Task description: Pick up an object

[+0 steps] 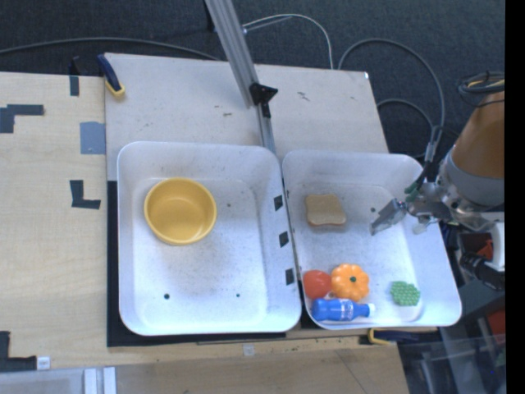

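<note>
Reaching in from the right, the arm (480, 150) holds its gripper (385, 217) above the right bin (431, 253), fingers parted, nothing between them. Just left of the claw lies a tan bread slice (326, 210), apart from it. Below and left of the claw sit a red tomato (317, 283), an orange pumpkin (350, 281) and a blue bottle (340, 309), clustered. Below it, slightly right, rests a green object (404, 293). Far left, in the left bin (131, 245), stands a yellow bowl (180, 210).
</note>
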### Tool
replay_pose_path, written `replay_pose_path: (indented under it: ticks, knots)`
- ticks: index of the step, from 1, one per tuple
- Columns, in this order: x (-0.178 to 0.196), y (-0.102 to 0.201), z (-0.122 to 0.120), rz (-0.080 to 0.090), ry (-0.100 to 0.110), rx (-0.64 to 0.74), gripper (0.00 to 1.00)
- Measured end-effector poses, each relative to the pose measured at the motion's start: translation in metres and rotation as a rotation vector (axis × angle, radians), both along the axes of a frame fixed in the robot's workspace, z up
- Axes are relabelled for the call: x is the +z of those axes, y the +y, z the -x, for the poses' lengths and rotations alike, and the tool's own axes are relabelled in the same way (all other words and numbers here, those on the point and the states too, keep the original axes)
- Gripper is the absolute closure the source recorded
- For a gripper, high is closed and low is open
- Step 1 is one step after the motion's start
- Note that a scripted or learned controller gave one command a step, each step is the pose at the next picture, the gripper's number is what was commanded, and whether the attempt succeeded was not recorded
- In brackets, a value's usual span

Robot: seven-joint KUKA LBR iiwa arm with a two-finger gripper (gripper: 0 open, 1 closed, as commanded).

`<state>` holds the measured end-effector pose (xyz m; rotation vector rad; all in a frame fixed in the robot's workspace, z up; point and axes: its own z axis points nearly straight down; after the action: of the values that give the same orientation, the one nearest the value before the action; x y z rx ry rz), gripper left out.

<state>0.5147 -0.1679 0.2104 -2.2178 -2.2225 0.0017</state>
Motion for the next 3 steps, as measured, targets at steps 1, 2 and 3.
replay_pose_path:
  ticks: [1,2,3]
  knots:
    - [0.0,0.0,0.0,0.0,0.0,0.0,0.0]
    - [-0.044,0.0,-0.003,0.0,0.004,-0.001,0.0]
    - [-0.088,0.001,0.001,-0.001,0.005,-0.001,0.0]
